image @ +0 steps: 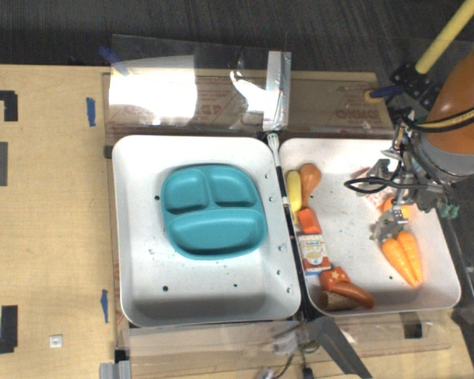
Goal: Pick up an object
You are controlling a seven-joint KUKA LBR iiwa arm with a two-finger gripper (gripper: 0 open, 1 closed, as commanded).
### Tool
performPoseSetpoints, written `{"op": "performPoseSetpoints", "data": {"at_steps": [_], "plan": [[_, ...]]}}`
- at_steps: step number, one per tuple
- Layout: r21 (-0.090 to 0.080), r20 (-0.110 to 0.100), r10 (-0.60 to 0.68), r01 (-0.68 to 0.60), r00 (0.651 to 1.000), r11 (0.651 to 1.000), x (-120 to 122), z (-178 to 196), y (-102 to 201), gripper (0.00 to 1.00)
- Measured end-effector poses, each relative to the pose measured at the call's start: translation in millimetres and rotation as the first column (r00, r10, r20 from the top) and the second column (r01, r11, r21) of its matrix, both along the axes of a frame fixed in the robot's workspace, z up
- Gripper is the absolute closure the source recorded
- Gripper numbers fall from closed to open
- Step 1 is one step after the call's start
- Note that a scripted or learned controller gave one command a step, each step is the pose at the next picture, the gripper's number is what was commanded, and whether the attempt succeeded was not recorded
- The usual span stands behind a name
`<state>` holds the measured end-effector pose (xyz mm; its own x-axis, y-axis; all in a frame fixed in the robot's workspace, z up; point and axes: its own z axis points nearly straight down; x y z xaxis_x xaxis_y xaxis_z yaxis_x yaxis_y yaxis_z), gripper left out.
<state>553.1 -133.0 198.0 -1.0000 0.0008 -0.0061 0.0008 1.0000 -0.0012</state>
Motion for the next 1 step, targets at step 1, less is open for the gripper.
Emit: {"op": "performPoseSetpoints", "data": {"at_steps": [1], "plan": [[0.003, -0.007, 0.152, -0.152, 0.988, 0.988, -35.5, -96.0, -38.9, 0.0]]}}
